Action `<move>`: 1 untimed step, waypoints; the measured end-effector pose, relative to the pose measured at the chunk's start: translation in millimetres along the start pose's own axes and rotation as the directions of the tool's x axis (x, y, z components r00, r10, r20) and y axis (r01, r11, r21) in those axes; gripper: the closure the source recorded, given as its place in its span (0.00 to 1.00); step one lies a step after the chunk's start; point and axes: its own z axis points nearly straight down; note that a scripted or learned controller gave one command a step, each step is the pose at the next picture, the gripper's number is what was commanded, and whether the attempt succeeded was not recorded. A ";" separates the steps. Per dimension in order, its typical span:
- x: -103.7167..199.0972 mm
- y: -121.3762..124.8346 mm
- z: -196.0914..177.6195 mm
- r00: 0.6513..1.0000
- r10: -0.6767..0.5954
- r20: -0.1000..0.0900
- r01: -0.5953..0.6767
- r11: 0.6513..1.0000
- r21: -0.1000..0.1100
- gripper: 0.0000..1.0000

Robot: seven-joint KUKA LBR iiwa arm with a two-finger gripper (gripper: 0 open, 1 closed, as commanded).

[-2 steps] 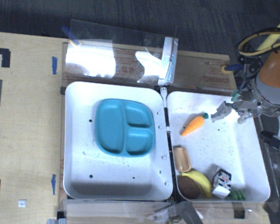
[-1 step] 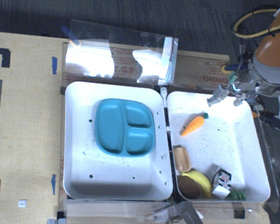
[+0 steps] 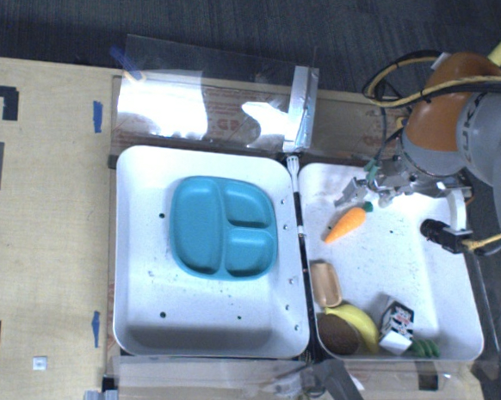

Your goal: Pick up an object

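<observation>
Bright, even light falls from overhead, and strong glare burns out the clear plastic sheet (image 3: 201, 113) behind the left bin (image 3: 130, 298). The white floor of the right bin (image 3: 438, 279) is nearly overexposed, with soft, short shadows under its contents. Focus is slightly soft throughout, and the dark floor along the top is grainy.

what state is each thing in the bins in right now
toy carrot: lying at a slant in right bin, apart from the end effector above it
blue divided plate: flat in left bin
banana: lying at the right bin's near wall
</observation>
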 end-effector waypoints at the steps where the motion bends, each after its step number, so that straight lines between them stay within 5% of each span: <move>1: 23.8 13.3 -70.9 0.992 -0.128 0.009 0.128 0.992 -0.018 0.00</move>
